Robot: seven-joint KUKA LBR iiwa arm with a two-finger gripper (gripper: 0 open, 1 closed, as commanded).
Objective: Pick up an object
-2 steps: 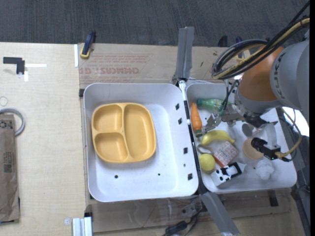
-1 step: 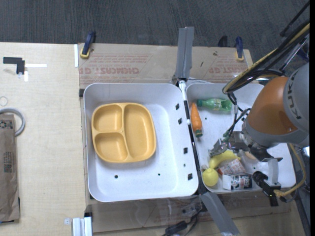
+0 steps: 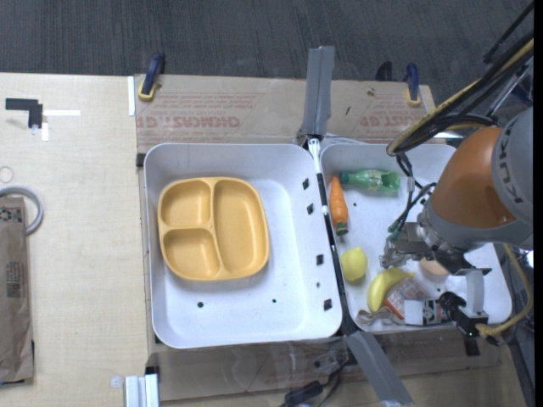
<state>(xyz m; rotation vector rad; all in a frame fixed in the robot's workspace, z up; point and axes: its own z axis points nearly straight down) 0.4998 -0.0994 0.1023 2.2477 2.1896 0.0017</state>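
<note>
Yellow curved banana (image 3: pixel 383 288), bin-bound

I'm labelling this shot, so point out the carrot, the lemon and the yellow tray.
carrot (image 3: pixel 338 203), camera view, mid body
lemon (image 3: pixel 354 264), camera view, centre
yellow tray (image 3: pixel 240 227), camera view, large compartment floor

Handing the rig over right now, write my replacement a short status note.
Gripper: low in the right bin, over the banana; finger state unclear, no grasp visible.
Right bin items: carrot, green bottle, lemon, banana, some wrapper-like clutter.
Left bin: yellow divided plate.
Done: arm in position.
Left: grasp and lift one object.
</note>
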